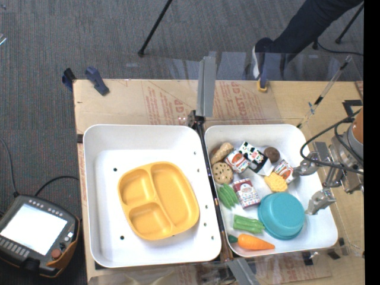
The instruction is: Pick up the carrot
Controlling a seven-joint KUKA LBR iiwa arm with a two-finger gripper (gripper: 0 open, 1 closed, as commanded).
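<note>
Metal fingers spread and bare above the right bin's far edge.

We see the gripper [313, 186] released, its two fingers apart with nothing between them, at the right side of the right bin [297, 134], just beside the teal bowl [281, 215]. The carrot [255, 242] lies on its side along the bin's near wall, below the bowl and a green bean pod [247, 224], well apart from the fingers. We judge it a light, stiff, smooth plastic toy, likely to slip; we would pinch across its thick orange middle, not the tapered tip or the green stem end.
</note>
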